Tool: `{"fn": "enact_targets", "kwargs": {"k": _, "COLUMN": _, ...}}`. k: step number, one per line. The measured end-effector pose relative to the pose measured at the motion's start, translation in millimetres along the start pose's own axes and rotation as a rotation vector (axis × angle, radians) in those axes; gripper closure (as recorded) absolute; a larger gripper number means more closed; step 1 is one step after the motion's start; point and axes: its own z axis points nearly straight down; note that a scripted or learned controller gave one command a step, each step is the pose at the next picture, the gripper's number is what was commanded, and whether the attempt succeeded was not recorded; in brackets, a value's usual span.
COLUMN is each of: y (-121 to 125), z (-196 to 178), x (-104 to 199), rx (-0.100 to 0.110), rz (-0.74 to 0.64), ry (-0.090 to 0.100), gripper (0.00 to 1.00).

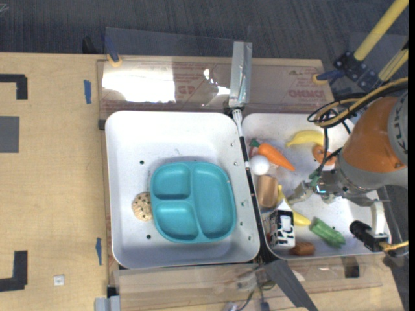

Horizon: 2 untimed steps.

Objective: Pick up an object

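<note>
The arm (pixel 373 151) rises closest to you, its gripper (pixel 305 192) low over the right bin (pixel 363 254); you cannot tell what it grasps. Candidate toys crowd that bin: a carrot (pixel 275 155) and banana (pixel 303 138) behind the gripper, a green pod (pixel 327 232) in front. Left of it, the teal plate (pixel 192 201) and cookie (pixel 142 205) lie apart.
</note>
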Motion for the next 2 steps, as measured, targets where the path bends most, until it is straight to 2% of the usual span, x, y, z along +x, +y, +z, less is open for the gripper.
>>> {"fn": "enact_targets", "kwargs": {"k": 1, "y": 79.9, "z": 0.9, "x": 31.6, "rx": 0.000, "rz": 0.061, "ry": 0.003, "gripper": 0.00}}
{"fn": "enact_targets", "kwargs": {"k": 2, "y": 124.6, "z": -6.5, "x": 41.2, "rx": 0.007, "rz": -0.045, "ry": 0.000, "gripper": 0.00}}
